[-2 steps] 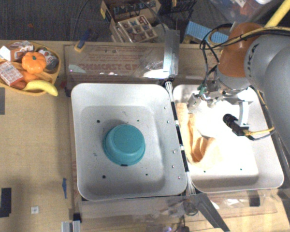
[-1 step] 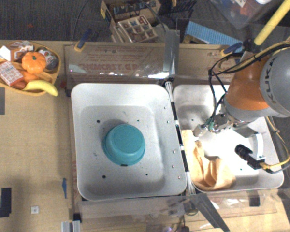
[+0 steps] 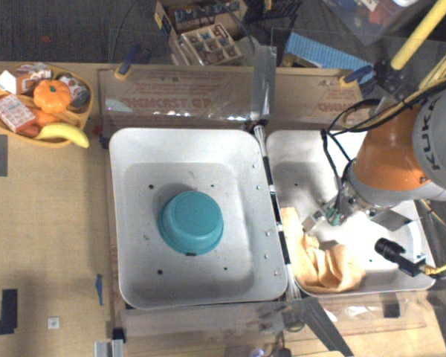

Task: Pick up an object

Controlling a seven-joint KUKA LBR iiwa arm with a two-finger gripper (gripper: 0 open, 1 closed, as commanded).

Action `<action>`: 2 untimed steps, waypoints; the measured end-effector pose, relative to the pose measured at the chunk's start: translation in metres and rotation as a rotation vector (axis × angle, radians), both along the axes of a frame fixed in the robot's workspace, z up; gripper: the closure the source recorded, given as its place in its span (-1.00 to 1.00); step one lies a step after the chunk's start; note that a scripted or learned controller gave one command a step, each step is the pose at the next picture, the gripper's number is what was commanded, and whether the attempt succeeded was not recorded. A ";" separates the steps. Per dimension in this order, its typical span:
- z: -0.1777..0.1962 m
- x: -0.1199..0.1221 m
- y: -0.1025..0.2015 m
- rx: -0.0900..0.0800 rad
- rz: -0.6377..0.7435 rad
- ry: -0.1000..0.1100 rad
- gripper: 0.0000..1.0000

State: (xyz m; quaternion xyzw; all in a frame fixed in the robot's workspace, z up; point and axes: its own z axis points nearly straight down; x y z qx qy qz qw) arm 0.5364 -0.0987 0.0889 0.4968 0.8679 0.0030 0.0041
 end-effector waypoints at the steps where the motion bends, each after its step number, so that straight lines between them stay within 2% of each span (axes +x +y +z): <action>1: -0.001 0.018 -0.008 0.000 -0.202 0.002 -1.00; 2: 0.011 0.019 -0.010 0.000 -0.207 -0.006 1.00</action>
